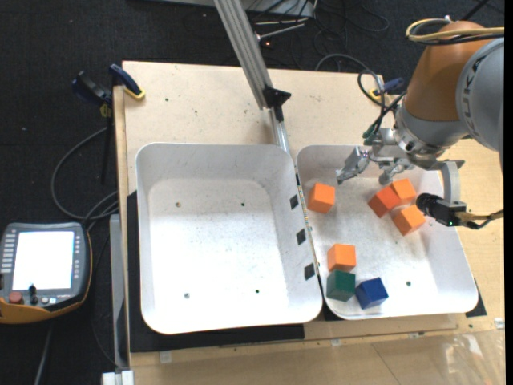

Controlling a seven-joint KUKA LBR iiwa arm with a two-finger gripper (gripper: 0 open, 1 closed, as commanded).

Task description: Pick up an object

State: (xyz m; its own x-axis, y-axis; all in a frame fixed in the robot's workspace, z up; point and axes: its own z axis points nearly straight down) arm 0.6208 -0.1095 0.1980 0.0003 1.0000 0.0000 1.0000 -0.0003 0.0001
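Left bin [160, 175] lies open; cubes [397, 203] seemingly crowd the right bin [449, 283].

On my grey upper arm [487, 95], at the right edge, I see a few dark letters, but they are cut off and I cannot read them. No other text is legible anywhere.

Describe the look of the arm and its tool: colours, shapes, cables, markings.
The arm is bulky and rounded, with a grey shell and a broad orange band above the wrist. Pale letters run down the grey shell at the picture's edge, cut off. A yellowish cable loops over the top of the orange band. The tool is a small metallic grey piece with thin prongs, and blue and yellow wires run beside the wrist.
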